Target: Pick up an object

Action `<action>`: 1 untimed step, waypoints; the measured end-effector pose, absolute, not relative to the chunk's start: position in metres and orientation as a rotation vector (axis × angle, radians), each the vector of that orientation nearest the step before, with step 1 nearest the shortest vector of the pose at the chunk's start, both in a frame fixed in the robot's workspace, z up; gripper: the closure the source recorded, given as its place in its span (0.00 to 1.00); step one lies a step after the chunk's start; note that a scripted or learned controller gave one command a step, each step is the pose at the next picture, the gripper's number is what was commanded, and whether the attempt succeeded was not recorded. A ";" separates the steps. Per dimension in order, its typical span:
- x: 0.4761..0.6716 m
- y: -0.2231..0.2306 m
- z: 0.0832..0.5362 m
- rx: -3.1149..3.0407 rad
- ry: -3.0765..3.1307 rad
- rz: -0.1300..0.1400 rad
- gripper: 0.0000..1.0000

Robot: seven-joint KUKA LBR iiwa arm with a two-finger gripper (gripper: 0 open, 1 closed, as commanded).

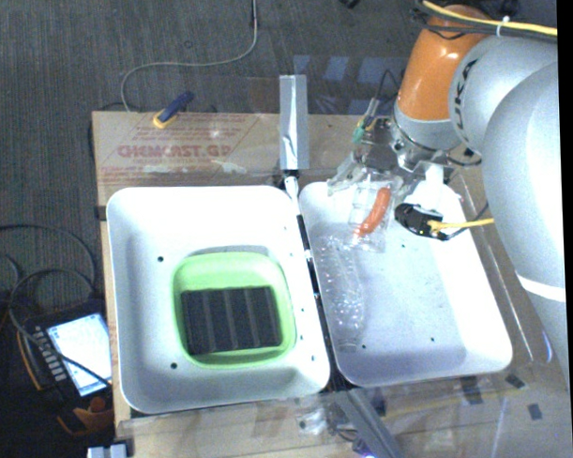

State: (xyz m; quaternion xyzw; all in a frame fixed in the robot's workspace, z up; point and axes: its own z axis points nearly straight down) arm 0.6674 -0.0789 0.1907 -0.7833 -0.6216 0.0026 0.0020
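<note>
My gripper [368,204] hangs over the far left corner of the right bin [459,339], under the orange wrist band. Its clear fingers [346,181] point down and to the left. A small orange stick-shaped object [374,209] sits between them, tilted, and the fingers look shut on it. A clear plastic bottle [341,280] lies in the right bin along its left wall, just below the gripper. In the middle of the left bin [136,229] rests a green tray-like container [233,308] with dark slots.
The grey arm fills the upper right and overhangs the right bin's far edge. A black and yellow cable piece [427,220] hangs beside the gripper. A vertical post [291,120] stands behind the gap between the bins. Cardboard lies behind the left bin.
</note>
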 end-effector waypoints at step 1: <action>0.667 -0.078 0.198 -2.454 -1.950 0.012 1.00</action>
